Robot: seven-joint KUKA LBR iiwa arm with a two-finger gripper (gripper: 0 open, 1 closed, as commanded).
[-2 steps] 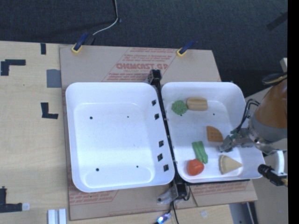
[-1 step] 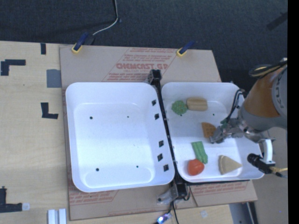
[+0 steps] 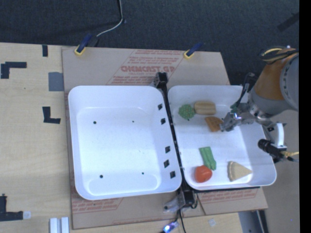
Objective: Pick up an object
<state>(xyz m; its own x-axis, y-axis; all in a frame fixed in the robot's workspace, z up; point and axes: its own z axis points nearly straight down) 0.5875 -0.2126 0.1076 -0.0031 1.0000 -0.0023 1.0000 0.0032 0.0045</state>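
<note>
Reaching in from the right, the claw [image 3: 228, 124] sits low in the right bin [image 3: 257, 181], just beside an orange-brown wedge [image 3: 213, 124]; how it stands is too small to tell. Nearby lie a bread roll [image 3: 204, 108], broccoli [image 3: 186, 112], green pepper [image 3: 207, 157], tomato [image 3: 203, 174] and pale wedge [image 3: 238, 170].

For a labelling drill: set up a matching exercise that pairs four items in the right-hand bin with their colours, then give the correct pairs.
Items:
1. Round item at the bin's front edge
2. Long item just above it
3. Wedge in the front right corner
4. Bun-shaped item near the back

Colours:
A. Pale cream
B. Red
C. Tan brown
D. Green

Pairs: 1-B, 2-D, 3-A, 4-C
</note>
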